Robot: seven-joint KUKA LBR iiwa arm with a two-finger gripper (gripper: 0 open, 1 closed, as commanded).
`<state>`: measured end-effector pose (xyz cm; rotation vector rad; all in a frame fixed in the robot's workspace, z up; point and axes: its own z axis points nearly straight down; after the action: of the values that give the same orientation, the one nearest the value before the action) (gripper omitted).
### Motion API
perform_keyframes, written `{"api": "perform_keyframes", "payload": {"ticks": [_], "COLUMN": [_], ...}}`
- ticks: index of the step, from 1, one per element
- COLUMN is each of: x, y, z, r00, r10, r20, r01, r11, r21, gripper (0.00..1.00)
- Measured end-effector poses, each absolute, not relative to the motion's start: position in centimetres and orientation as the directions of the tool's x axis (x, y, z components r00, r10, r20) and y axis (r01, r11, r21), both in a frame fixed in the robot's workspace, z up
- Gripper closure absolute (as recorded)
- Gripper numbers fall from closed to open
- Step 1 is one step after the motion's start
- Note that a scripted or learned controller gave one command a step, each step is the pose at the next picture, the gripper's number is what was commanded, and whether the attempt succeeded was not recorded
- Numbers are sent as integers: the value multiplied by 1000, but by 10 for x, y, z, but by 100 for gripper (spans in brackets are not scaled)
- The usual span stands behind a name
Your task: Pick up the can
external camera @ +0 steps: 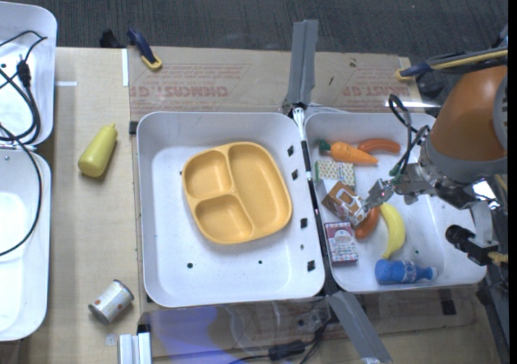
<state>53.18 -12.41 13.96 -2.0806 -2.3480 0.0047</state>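
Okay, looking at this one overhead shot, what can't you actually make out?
- Gripper: too small to tell whether anything sits between its tips.
- Can label: too small to read.
- Hot dog: partly covered by the gripper.
- Arm: cut off by the right edge.

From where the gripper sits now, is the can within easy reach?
Probably not. The can lies on its side on the bench, outside both bins near the left bin's front-left corner, while the gripper works over the right bin.

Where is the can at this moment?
The can lies on its side on the bench, outside both bins, near the camera view's lower left, just beyond the bottom-left corner of the left bin that holds the yellow tray.
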Motion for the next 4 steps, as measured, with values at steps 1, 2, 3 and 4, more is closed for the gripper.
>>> {"api": "perform_keyframes", "payload": {"ticks": [1,2,3,4], "x": [608,484,543,610], "y": [-164,-196,-215,-213], "z": [90,90,97,90], "r00": [-116,-67,-74,-98], "r10": [993,998,997,995], "r20": [0,2,12,10], "r01": [993,998,997,995], "r11": [116,67,74,98], "r21": [-1,-4,-4,1], "gripper": [0,0,0,0]}}
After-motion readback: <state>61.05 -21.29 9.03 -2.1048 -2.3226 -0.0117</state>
